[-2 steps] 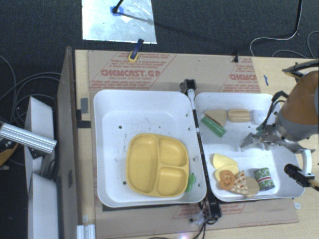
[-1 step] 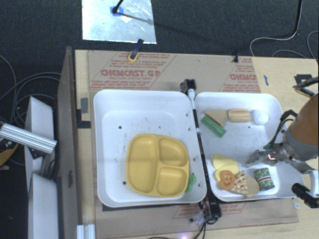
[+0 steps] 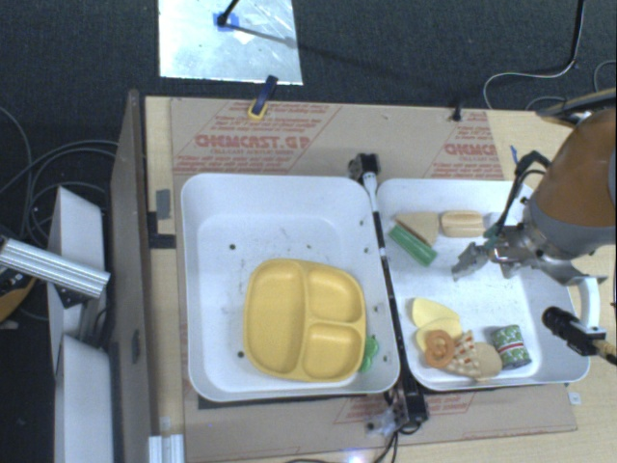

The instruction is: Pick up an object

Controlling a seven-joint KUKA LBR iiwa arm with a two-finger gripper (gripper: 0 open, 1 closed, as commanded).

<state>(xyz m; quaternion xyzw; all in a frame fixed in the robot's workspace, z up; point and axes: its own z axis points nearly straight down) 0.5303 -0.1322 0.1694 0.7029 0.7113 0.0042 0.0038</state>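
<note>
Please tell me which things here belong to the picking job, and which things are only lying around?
For the job: gripper; green block; tan bun; sandwich wedge; yellow slice; pretzel; small can; right bin.

Lying about: yellow divided plate; left bin; foil sheet.

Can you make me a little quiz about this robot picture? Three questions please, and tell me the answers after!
1. True or false: the yellow tray with three sections sits in the left bin.
2. Which is closest to the gripper? A) the tan bread roll B) the green can C) the pretzel
3. Fill in the blank: the green block lies in the ____ bin, near the divider between the bins.

Key
1. True.
2. A. The roll lies just up and to the left of the gripper, while the can and pretzel sit along the bin's near edge.
3. Right.
</note>
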